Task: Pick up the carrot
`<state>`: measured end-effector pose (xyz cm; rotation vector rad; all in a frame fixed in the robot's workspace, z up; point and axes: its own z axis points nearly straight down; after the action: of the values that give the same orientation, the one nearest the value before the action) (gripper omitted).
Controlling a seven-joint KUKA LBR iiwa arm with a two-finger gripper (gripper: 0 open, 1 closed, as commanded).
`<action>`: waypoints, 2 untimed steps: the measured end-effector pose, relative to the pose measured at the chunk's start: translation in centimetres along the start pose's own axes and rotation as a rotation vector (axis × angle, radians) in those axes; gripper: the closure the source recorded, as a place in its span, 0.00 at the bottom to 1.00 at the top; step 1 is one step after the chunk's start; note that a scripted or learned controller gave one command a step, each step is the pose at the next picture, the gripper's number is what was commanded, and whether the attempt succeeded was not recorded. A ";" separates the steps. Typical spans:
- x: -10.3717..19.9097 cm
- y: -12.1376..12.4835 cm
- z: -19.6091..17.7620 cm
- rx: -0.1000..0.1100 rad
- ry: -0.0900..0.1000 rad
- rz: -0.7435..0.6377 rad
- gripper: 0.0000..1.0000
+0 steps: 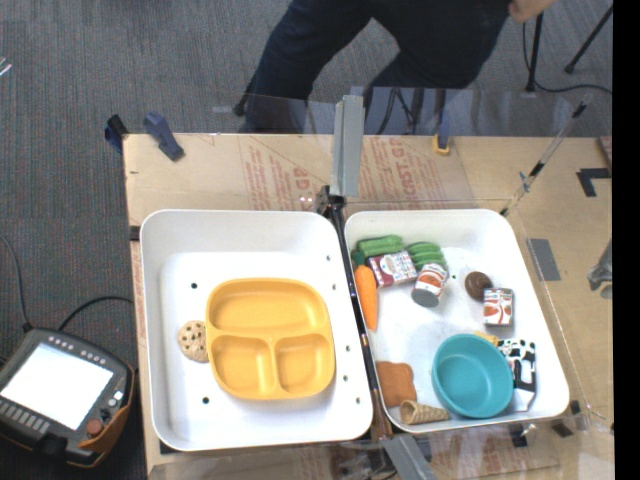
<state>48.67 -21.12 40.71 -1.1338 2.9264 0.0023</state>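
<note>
**Materials and surface finishes on the bench**

We see two smooth, slightly glossy white plastic bins (160, 268) on a matt cardboard-like bench (230, 168). The yellow divided tray (270, 346) and the teal bowl (473, 376), at 4 o'clock from it, look like smooth plastic. The carrot (367, 296) has a smooth orange surface; the small cans (431, 284) carry glossy printed labels.

At the right edge of the frame, about mid-height, you can make out a small pale grey piece that looks like part of the arm (603, 268). It is smooth and rounded, with a darker notch on its lower side. It is too blurred to tell you about screws or markings.
</note>
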 end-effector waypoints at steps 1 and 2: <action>-0.2 0.1 15.8 -0.012 0.003 -0.329 1.00; 0.7 0.5 -1.5 0.013 -0.001 -0.479 1.00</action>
<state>47.81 -21.21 42.20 -1.7920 2.5689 -0.0165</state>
